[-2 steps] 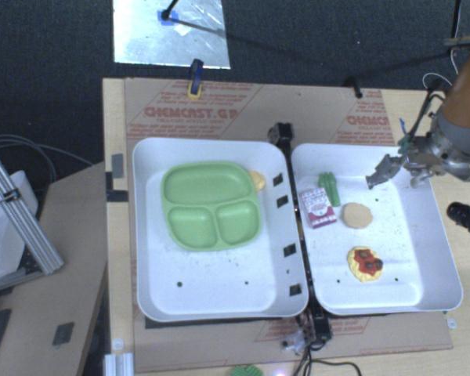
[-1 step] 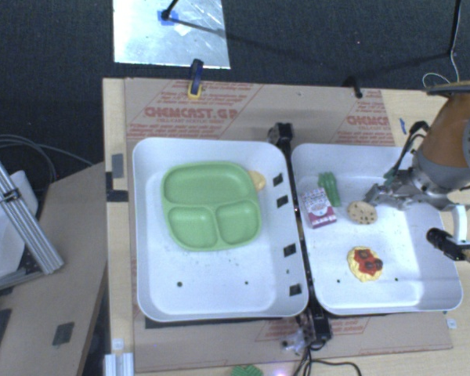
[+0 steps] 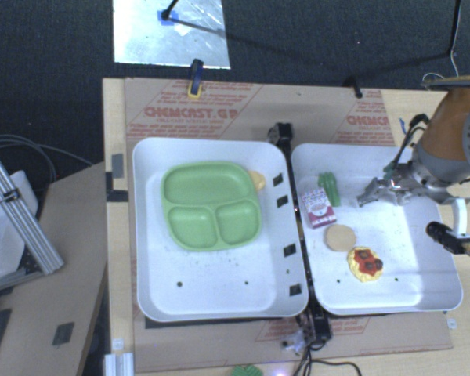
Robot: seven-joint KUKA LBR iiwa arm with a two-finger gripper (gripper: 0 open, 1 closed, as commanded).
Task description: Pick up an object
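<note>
My gripper point(image 3: 381, 197) hangs over the right bin point(image 3: 435, 284), in its upper right part, open with nothing between its fingers. To its left in the same bin lie a green toy piece point(image 3: 328, 188) and a small red and white carton point(image 3: 317, 207). Below them are a round tan cookie point(image 3: 341, 237) and a yellow pizza piece with red topping point(image 3: 365, 264). None of these touches the gripper; the green piece is the nearest.
The left bin point(image 3: 153, 280) holds a green divided plate point(image 3: 211, 205) with a small yellow object point(image 3: 257, 180) at its upper right edge. A black hinge strip point(image 3: 294, 210) runs between the bins. The grey and orange arm point(image 3: 454, 139) enters from the right.
</note>
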